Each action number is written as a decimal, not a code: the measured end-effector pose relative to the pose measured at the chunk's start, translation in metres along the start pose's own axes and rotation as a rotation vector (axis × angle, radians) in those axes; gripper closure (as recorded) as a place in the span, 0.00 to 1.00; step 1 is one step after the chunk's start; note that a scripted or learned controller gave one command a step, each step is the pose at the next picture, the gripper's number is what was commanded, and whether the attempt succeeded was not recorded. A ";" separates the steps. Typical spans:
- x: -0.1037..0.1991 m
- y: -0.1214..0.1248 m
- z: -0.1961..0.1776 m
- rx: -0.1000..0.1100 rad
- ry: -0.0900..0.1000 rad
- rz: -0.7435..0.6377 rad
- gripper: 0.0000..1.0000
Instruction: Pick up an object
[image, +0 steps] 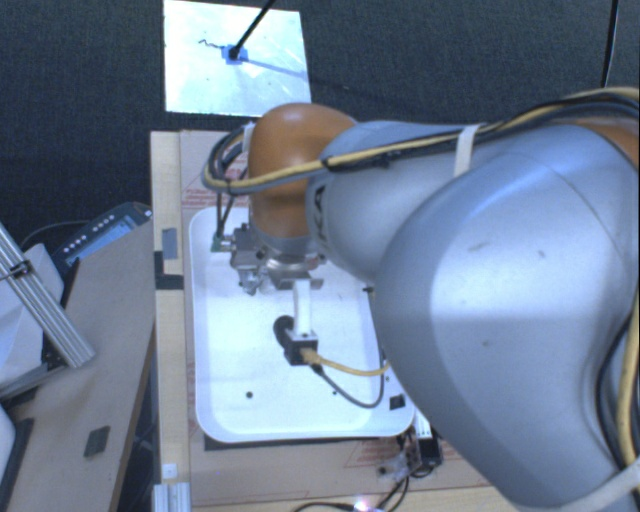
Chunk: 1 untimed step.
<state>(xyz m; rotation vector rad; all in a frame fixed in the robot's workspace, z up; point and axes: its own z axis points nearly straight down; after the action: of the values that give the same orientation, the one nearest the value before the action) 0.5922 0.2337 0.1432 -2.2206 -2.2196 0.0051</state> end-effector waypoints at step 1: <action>0.000 -0.030 0.061 -0.003 0.001 0.000 1.00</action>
<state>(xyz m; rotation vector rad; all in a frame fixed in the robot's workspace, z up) 0.5623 0.2337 0.0821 -2.2224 -2.2203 0.0009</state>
